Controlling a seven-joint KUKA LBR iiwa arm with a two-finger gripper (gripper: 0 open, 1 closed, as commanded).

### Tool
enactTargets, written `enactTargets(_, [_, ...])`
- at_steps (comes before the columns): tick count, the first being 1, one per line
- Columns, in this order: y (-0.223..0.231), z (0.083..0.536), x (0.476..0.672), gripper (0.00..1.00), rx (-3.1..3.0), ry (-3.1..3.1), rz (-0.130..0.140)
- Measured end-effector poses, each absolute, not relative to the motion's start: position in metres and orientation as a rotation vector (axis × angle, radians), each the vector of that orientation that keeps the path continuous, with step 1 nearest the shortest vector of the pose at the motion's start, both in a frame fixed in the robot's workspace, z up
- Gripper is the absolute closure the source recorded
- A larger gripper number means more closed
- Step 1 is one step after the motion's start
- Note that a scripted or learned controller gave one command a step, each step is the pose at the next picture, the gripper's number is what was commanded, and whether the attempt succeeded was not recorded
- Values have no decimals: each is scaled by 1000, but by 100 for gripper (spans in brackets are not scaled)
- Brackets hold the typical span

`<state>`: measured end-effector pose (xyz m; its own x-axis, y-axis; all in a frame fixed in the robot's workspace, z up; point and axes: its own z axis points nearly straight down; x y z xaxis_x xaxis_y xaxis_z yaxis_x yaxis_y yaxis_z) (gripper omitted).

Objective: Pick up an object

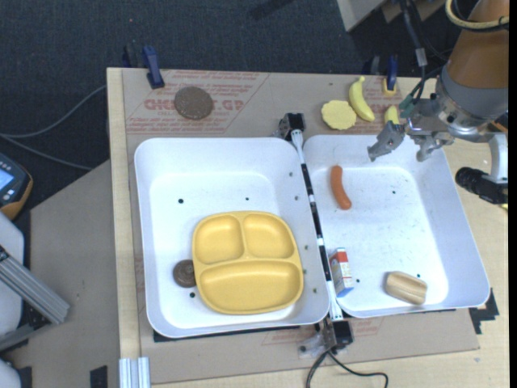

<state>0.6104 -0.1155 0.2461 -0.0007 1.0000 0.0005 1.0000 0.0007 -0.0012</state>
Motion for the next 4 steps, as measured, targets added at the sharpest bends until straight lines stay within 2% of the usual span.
enactTargets(1, [-91,98,650,0,-2212,-2220,6])
enactTargets(2, [-97,83,655,0,-2219,-2219,4])
enactTargets(3, [-97,96,656,100,-2221,-2222,0])
enactTargets(4, [-48,189,561,100,-2214,-2221,0])
